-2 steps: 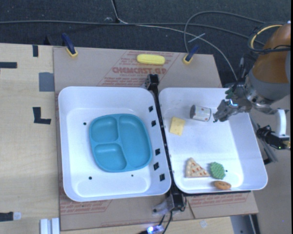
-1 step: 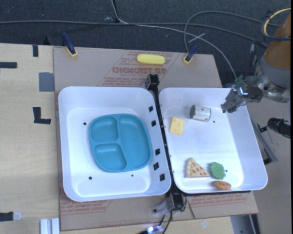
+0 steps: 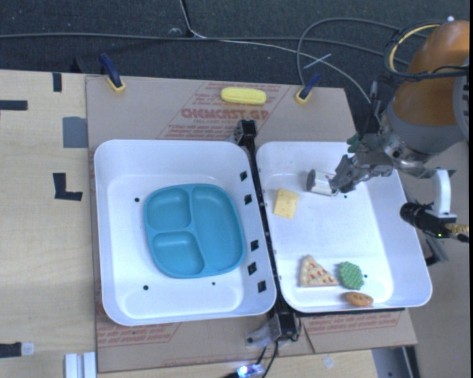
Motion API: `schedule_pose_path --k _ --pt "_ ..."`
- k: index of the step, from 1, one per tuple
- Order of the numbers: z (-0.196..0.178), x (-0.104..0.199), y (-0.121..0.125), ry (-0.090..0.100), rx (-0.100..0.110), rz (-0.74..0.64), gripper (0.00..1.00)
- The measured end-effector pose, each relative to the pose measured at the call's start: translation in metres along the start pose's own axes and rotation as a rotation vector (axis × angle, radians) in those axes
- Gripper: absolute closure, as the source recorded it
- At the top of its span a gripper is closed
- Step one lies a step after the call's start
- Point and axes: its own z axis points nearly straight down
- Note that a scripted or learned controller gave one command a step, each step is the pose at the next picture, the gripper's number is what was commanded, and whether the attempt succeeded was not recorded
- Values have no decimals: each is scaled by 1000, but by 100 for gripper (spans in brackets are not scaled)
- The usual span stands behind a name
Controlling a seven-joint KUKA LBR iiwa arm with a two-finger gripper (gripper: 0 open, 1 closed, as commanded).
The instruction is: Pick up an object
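Camera view, looking down on the tabletop (image 3: 31,211): the gripper (image 3: 325,183) hangs low over the back half of the right bin (image 3: 402,235), reaching in from the right. Whether the jaws are apart or together, I cannot tell; the tip is a dark and grey blur against the white floor, and nothing can be made out between them.

The nearest candidate is the yellow cheese-like square (image 3: 285,203), lying flat just beside the tip, towards the divider. Here's the worry: that square is thin and flat, so the jaws could skid over it or pinch nothing at all. It also sits near the bin's left wall, so a sideways nudge could shove it against the divider, where there is little room to close.

Contents, then. In the right bin, along the front edge: a pizza slice (image 3: 316,274), a green leafy piece (image 3: 350,274) just beside it, and an orange-brown piece (image 3: 358,298) near the front wall. These three are bunched, so a grab there risks knocking a neighbour. The left bin (image 3: 114,172) holds a blue divided tray (image 3: 194,229). A yellow banana-like piece (image 3: 243,95) lies outside, behind both bins.
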Motion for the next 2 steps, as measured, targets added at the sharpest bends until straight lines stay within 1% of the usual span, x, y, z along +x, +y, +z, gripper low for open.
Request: schedule_pose_path --k 1,2 --pt "14 47 -9 0 0 0 100" --pt "23 95 -4 0 1 0 100"
